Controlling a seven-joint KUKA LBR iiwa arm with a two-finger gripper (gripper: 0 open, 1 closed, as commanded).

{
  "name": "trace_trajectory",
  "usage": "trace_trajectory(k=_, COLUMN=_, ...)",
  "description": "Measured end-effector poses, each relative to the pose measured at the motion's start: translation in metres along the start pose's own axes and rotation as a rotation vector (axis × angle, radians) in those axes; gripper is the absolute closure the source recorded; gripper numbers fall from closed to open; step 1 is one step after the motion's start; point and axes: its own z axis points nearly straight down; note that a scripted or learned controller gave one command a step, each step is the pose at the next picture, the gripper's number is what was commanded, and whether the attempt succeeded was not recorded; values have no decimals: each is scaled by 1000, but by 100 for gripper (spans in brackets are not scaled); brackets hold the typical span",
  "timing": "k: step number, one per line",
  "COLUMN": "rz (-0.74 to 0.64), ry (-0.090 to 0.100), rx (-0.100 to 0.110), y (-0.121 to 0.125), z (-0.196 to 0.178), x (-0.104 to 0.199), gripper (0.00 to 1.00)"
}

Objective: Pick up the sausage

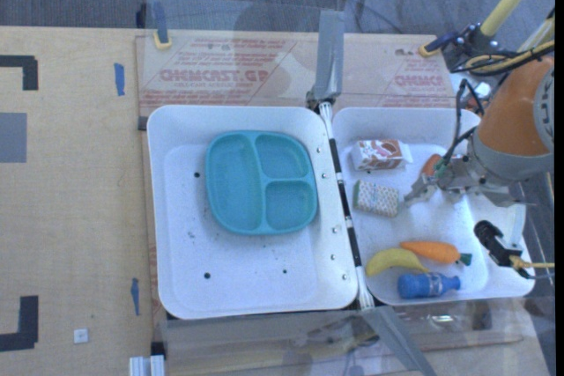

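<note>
i see the sausage [430,164] in the right bin [499,284], long axis steeply tilted (lower end partly hidden), the hand [418,190] just beside it, grip state i cannot tell

Grey arm [502,156] with a broad orange band, black cables, slim metallic jaws.
</note>
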Motion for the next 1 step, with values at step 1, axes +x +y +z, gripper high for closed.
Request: trace_trajectory(k=1, rz=-44, ry=1, rx=4, y=51, z=2, x=-36, gripper=0)
